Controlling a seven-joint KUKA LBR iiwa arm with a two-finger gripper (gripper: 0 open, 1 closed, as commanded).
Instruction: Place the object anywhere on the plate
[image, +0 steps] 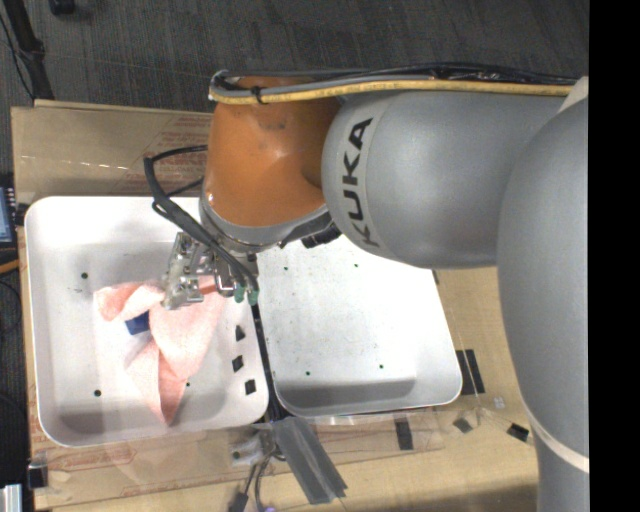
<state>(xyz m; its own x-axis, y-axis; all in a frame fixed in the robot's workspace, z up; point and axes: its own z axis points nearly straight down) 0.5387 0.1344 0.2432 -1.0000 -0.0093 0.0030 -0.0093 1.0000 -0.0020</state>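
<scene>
Arm (420, 170) comes in from the right, orange band (262, 150) over the upper middle of the frame. Gripper (183, 292) sits low in the left bin (50, 240), fingertips touching the top edge of the pink cloth (175, 345). Can't tell finger opening. Cloth lies crumpled centre-left in that bin, with a small blue object (137, 323) at its left fold. Right bin (350, 340) beside it.

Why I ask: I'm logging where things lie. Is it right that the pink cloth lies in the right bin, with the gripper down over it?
Not quite: the camera view shows the pink cloth in the left bin, not the right bin. The gripper is down over it.
</scene>
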